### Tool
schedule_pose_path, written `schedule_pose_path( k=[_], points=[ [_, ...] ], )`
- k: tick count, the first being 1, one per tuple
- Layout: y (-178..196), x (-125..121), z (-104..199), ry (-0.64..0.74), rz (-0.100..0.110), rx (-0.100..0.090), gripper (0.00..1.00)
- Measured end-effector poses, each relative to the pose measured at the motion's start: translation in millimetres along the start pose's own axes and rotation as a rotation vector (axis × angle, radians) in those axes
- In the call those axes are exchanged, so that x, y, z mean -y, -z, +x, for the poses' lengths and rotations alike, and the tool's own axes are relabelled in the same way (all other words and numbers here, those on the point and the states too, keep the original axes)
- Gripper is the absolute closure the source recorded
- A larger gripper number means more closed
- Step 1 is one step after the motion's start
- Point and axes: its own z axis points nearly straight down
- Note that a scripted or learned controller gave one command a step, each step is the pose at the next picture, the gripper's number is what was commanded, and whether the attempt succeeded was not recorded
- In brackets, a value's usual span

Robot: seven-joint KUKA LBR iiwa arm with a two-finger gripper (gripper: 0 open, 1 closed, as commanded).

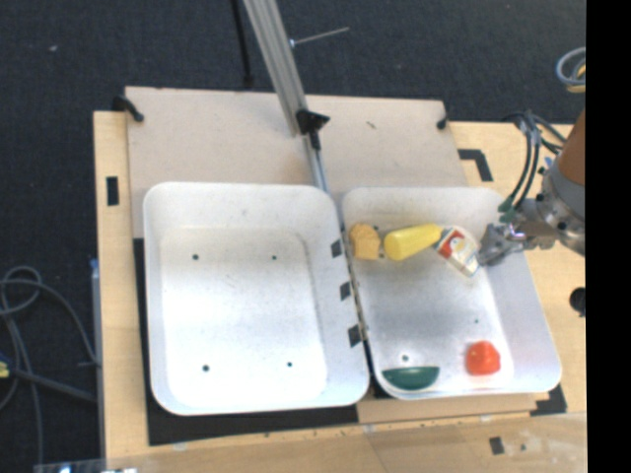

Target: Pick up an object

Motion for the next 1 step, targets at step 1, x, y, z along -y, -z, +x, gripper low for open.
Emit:
schedule_pose_path(
  k=[1],
  points=[
    [2.7,14.9,50.5,0.003,0.006,-0.003,1.0]
  ],
)
